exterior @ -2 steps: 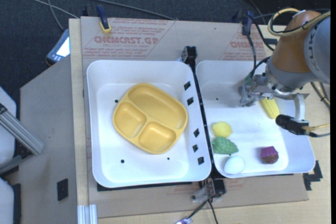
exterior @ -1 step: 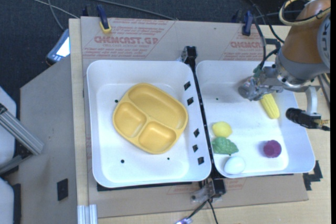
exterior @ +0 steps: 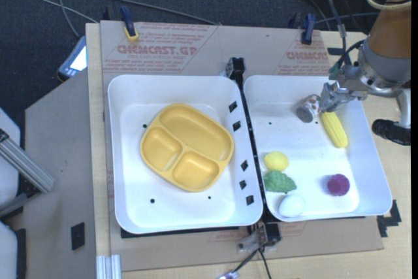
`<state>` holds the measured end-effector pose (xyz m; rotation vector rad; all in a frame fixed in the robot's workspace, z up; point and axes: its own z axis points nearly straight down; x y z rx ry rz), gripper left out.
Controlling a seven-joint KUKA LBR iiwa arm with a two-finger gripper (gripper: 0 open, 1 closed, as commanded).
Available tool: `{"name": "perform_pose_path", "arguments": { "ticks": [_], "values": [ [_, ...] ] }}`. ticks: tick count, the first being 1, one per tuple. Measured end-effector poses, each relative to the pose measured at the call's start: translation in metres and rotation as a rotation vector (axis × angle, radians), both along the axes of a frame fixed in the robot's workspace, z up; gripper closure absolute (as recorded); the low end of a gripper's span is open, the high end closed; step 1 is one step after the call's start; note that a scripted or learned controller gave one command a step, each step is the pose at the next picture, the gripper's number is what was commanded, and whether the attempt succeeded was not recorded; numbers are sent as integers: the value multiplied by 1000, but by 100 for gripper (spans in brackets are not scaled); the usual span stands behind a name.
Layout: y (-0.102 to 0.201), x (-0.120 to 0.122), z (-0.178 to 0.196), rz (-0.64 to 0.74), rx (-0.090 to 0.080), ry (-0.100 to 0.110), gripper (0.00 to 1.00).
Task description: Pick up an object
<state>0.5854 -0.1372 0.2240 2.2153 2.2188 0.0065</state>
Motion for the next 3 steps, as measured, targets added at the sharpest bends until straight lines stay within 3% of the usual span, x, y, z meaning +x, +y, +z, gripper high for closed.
{"name": "perform_pose_path", "arguments": {
  "ticks": [1,3],
  "values": [
    [0,1,4,-1,1,5,100],
    [108,-21,-13,4,5,11,100]
  ]
}}
